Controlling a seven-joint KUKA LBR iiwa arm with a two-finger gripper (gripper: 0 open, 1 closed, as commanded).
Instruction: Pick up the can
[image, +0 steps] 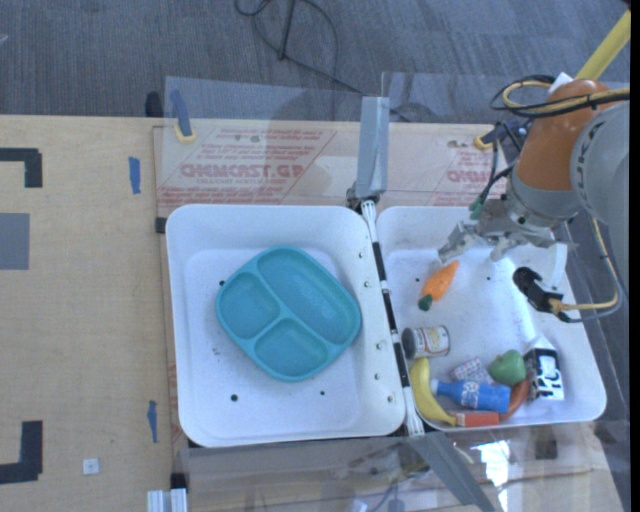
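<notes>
Hovering over the far part of the right bin (596, 392), the gripper (475, 248) is hanging with its fingers spread and nothing sitting between them. A toy carrot (440, 283) is lying just below it, orange with a green tip, between the gripper and the can (431, 340). The can is resting on its side nearer the front, close to the wall that the two bins share, apart from the gripper. Its label is showing yellow, but the print is too small to read.

Just in front of the can, a banana (427, 394) is curving along that wall, touching a blue bottle (472, 394). A green toy vegetable (508, 365) is sitting beside the bottle, and a black-and-white packet (546, 378) is lying at the right wall; its white marks are not reading clearly.

The left bin (182, 330) is holding a teal divided plate (288, 312).

Behind the bins a pale board (250, 160) is carrying red print, too faint to read with certainty. The wooden bench (80, 330) is bearing blue and black tape marks, and grey carpet (120, 40) with a black cable (290, 30) is lying beyond it.
</notes>
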